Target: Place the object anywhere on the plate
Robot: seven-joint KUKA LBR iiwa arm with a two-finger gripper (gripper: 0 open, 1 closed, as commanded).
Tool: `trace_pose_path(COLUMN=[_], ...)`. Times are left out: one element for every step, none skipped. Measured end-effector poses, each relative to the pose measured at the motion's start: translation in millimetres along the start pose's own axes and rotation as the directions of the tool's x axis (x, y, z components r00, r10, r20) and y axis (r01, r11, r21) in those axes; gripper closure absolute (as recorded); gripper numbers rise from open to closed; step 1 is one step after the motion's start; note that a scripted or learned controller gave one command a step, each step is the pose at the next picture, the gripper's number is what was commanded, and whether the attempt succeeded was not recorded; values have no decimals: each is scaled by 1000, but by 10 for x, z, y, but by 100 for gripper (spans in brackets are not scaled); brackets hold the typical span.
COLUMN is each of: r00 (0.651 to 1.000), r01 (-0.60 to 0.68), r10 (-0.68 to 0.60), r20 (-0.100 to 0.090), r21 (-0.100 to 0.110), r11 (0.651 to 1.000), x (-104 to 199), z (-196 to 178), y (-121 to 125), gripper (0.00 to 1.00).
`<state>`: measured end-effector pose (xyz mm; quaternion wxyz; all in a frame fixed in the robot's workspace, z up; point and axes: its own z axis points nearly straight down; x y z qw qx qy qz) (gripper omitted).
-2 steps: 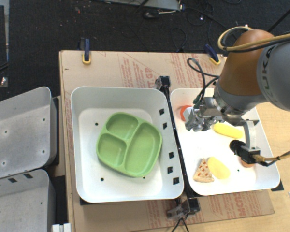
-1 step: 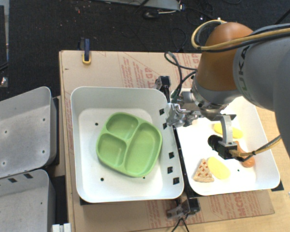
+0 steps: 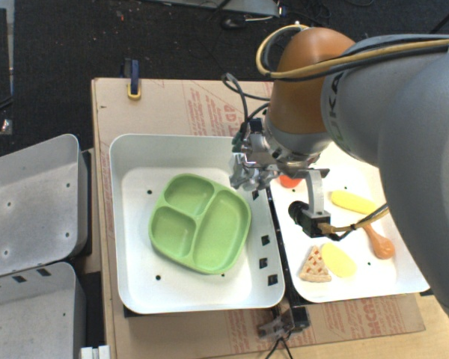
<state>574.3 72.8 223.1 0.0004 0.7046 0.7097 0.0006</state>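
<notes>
Brown cardboard-topped bench (image 3: 187, 111) bearing two shallow white plastic bins.
The left bin (image 3: 135, 275) and the right bin (image 3: 404, 271) sit side by side, touching; a blue-and-yellow clamp (image 3: 134, 78) grips the bench's far edge.

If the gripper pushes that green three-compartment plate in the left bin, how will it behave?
The green divided plastic plate looks thin and shallow, so it is probably light and would slide across the smooth white bin rather than tip. Its wide, low shape should resist rolling. The moulded dividers suggest it is stiff, not floppy.
</notes>
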Motion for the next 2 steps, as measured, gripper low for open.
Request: trace_pose_path(r00=[1000,1000], r01=[0,-4], r10=[0,4], r20=[-1,0], r21=[-1,1], r11=[1000,1000], x=[414,384], z=[-126,-119], y=[69,65], gripper=[100,0])
